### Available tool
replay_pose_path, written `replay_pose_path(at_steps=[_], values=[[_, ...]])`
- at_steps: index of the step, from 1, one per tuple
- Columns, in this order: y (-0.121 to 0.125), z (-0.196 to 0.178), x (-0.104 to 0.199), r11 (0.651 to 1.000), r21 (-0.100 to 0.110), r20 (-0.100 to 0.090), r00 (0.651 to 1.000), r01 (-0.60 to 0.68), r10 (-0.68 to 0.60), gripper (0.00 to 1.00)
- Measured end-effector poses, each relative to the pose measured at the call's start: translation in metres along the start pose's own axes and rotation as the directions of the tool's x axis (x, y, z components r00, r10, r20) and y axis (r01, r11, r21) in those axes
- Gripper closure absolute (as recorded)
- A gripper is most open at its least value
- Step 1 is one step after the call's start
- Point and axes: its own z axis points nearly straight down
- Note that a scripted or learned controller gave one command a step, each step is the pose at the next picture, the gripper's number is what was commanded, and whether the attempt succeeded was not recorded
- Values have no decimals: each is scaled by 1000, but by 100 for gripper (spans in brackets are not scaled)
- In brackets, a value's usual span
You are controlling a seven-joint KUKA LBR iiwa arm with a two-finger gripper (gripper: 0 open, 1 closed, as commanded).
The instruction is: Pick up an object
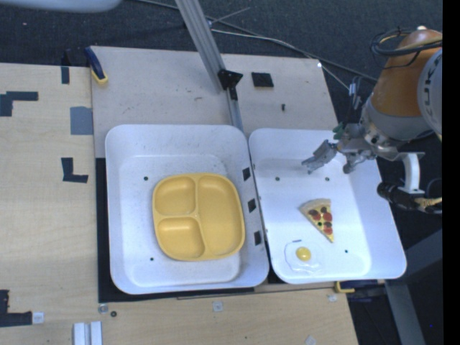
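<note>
Flat toy pizza slice [318, 218], yellow with red dots, lies in the right white bin [374, 221], untouched. My gripper [332, 157] hovers above it, fingers spread and holding nothing; I judge descent and grasp remain.

lab | taped bench [43, 149] | white bins [122, 192] | loose cables [273, 42]

No writing, label, brand or number can be read anywhere on the bench or the two white bins. The dark tape patches on the bench carry no lettering, and any marking on the arm is too small and blurred to make out.
</note>
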Motion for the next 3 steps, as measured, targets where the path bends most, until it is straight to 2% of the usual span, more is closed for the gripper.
replay_pose_path(at_steps=[2, 3], values=[[-4, 111, 11, 1000, 0, 0, 1000, 1, -1, 0], [-3, 99, 11, 1000, -2, -1, 1000, 2, -2, 100]])
